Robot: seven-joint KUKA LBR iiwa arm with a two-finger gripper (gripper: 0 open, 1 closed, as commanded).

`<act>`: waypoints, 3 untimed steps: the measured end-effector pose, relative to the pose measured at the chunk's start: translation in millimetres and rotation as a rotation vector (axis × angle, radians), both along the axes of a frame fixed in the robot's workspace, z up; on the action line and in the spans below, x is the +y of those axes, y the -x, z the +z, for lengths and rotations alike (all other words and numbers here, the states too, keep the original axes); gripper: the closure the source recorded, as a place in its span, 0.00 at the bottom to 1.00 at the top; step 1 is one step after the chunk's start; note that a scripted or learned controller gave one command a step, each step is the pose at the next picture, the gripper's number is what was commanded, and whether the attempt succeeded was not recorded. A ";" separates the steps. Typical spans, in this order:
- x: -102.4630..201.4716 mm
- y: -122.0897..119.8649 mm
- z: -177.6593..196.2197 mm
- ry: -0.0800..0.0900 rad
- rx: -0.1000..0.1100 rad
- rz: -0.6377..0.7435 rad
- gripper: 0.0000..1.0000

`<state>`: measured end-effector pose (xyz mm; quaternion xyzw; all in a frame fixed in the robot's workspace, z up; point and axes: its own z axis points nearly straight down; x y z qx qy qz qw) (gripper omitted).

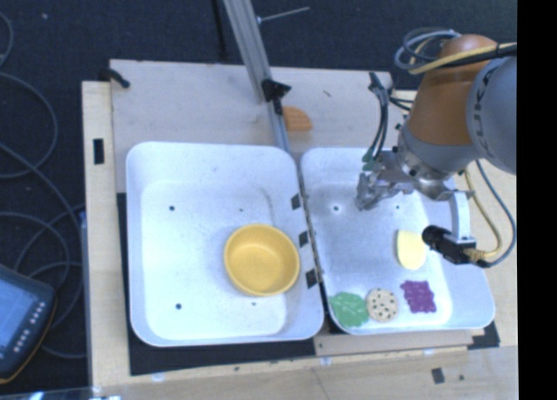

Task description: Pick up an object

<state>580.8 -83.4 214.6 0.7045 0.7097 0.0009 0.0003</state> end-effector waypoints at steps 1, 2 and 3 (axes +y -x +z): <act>49.8 15.6 -2.8 0.000 0.002 -0.001 1.00; 104.4 28.5 17.7 -0.002 -0.002 0.002 1.00; 156.0 41.6 33.6 -0.002 -0.002 0.002 1.00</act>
